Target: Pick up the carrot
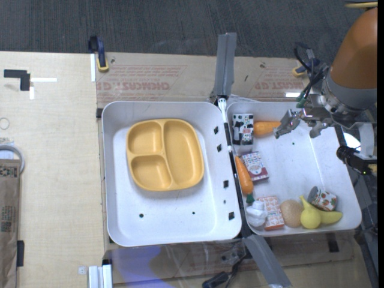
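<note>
- Bins: two, white and shallow, side by side on the pale counter [48, 179]. Left bin [168, 218], right bin [312, 167].
- Plate [165, 155]: one, yellow, split into three compartments, lying flat in the left bin, towards its far half.
- Carrot [244, 176]: one, orange and long, lying in the right bin hard against its left wall, about halfway along that wall, thin end pointing to the near side.
- Orange piece [267, 128]: one, near the far wall of the right bin, just beside a black-and-white carton [242, 129]; too small to tell what it is.
- Small printed boxes: two. One box [255, 165] just right of the carrot, second box [273, 212] near the front wall.
- White crumpled lump [256, 212]: one, touching the second box on its left, below the carrot's tip.
- Along the front right corner: one tan round thing [292, 213], one yellow fruit [316, 218], one small can [323, 198], all close together.
- Arm [360, 53]: one, grey with an orange band, reaching in from the right.
- Hand [287, 126]: one, poised over the far part of the right bin, just right of the orange piece, well apart from the carrot; wide or narrow, cannot tell; nothing seen held in it.
</note>
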